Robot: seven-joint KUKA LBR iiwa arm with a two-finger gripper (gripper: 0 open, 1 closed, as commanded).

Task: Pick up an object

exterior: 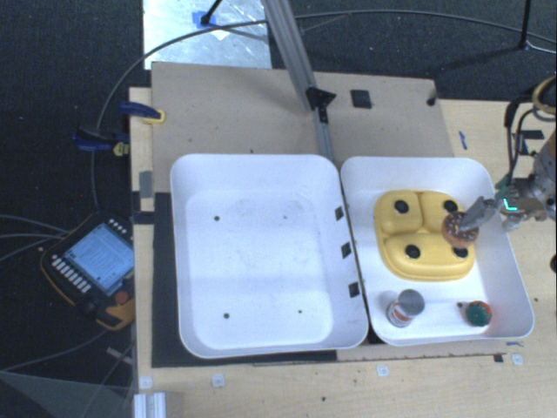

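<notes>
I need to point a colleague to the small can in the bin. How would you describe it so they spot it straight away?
Look at the right-hand white bin, the one that holds the big yellow block. Along its near edge, just below that block, stands a small can with a grey top. The green ball to its right is rounder and darker.

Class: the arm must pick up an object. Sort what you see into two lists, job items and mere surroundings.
Job items: gripper; yellow moulded block; small can; green and orange ball; brown round piece; right bin.

Surroundings: left bin; handheld control pendant; clamps.
</notes>
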